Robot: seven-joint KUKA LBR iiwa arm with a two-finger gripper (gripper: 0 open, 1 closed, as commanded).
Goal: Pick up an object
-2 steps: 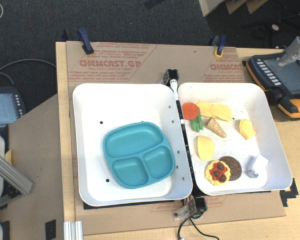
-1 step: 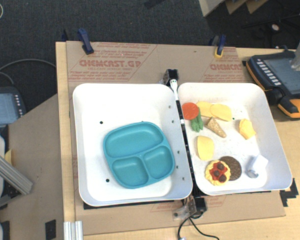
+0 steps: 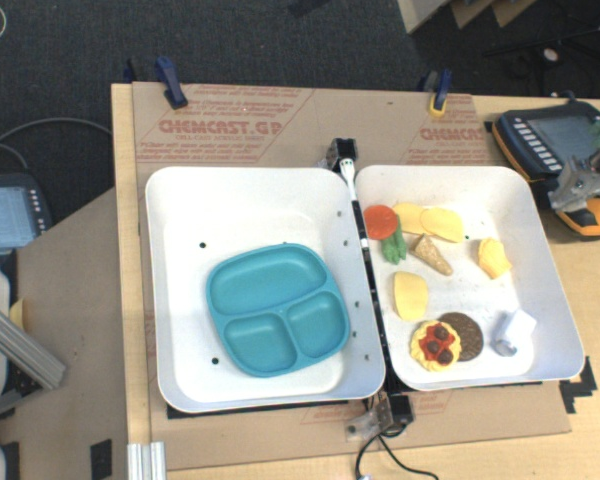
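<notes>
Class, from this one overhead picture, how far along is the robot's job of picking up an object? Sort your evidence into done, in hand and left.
Done: nothing visibly lifted. The toy foods, such as the tomato, the yellow slice and the small pizza, all lie in the right bin. The teal divided plate sits in the left bin.
In hand: nothing evident over either bin.
Left: the whole pick, meaning approach, grasp and lift.

On my table, the brown board (image 3: 280,118) reads "CHEMCAST G P" in red beyond the left bin, and partly again toward the right.
</notes>
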